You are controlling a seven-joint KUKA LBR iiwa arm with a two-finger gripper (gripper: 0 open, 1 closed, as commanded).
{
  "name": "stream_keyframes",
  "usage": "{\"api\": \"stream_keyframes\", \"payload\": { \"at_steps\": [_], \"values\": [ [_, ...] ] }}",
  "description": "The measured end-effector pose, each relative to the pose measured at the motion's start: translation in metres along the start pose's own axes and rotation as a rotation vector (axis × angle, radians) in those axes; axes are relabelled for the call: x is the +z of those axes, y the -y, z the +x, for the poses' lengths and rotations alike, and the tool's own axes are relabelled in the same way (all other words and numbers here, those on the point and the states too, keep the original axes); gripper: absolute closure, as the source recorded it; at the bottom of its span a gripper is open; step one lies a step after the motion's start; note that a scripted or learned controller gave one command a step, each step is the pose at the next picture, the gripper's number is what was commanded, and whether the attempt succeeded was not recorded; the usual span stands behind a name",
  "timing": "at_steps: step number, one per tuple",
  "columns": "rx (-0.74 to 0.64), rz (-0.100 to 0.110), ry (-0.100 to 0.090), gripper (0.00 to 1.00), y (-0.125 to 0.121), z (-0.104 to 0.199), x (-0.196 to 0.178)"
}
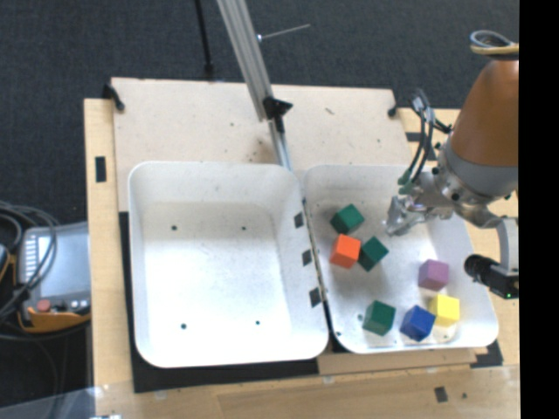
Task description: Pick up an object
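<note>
Dark carpet floor (pixel 105 24) — pale wooden bench (pixel 183 116).

The arm (pixel 489 120) reaches in from the desk's right edge, its orange band uppermost and grey wrist below, with the claw (pixel 397 221) pointing down and leftward, low.

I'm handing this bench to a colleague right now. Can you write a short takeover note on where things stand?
Tool: hangs over the right bin, near its far side; nothing visible between its fingers, open or shut unclear.
Blocks, all in the right bin: green cube, orange cube touching a second green cube, purple cube, and along the near wall a third green cube, blue cube and yellow cube.
Done: nothing lifted yet.
Left: grasp and raise one block; the green cube beside the tool looks closest.
</note>
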State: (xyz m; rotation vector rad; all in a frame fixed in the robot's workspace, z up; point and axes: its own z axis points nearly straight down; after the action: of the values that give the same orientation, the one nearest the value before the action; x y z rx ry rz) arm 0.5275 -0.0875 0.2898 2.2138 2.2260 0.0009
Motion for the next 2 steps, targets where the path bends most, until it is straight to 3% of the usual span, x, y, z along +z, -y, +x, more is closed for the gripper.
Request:
{"api": "stream_keyframes", "payload": {
  "at_steps": [2],
  "values": [
    [-0.001, 0.003, -0.001, 1.00, -0.016, 0.097, 0.008]
  ]
}}
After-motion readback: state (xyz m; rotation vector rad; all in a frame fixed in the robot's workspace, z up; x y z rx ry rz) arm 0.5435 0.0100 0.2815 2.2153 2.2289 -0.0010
